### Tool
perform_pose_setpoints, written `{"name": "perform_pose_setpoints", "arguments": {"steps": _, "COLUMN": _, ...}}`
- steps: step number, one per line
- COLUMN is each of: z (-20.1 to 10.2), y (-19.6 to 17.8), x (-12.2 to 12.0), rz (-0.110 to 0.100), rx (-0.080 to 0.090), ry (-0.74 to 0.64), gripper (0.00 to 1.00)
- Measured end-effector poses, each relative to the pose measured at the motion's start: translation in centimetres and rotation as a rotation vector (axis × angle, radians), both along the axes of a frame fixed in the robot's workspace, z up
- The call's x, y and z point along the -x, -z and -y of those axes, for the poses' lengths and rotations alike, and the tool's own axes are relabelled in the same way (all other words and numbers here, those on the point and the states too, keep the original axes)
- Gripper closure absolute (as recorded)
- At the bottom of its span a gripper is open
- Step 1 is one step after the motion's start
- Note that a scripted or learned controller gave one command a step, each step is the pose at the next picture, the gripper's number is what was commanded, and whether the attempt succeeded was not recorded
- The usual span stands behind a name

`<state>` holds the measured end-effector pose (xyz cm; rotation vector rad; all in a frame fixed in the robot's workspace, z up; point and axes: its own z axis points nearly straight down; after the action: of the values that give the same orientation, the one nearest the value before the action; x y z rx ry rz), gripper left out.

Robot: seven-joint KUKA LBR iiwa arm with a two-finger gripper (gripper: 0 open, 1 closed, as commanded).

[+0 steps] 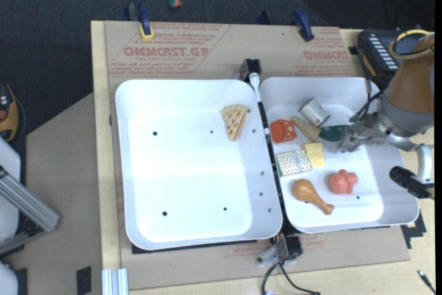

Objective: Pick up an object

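Grey arm reaches from the right into the right-hand bin, its claw low beside a dark green object lying just to its left, long axis toward the claw; whether the claw is wide or closed I cannot tell

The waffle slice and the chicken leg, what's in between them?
In the camera view, between the waffle slice in the left bin and the chicken leg in the right bin lie the bins' touching rims and a patterned square card.
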<state>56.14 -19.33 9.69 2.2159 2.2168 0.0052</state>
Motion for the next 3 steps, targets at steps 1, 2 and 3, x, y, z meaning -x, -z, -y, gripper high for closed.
{"name": "perform_pose_setpoints", "arguments": {"steps": 1, "z": 0.0, "y": 0.1, "x": 0.0, "rz": -0.001, "rx": 0.000, "ry": 0.000, "gripper": 0.00}}
{"name": "perform_pose_setpoints", "arguments": {"steps": 2, "z": 1.2, "y": 1.2, "x": -3.9, "rz": -0.003, "rx": 0.000, "ry": -0.002, "gripper": 0.00}}
{"name": "perform_pose_setpoints", "arguments": {"steps": 3, "z": -3.0, "y": 1.7, "x": -8.2, "rz": -0.070, "rx": 0.005, "ry": -0.011, "gripper": 0.00}}
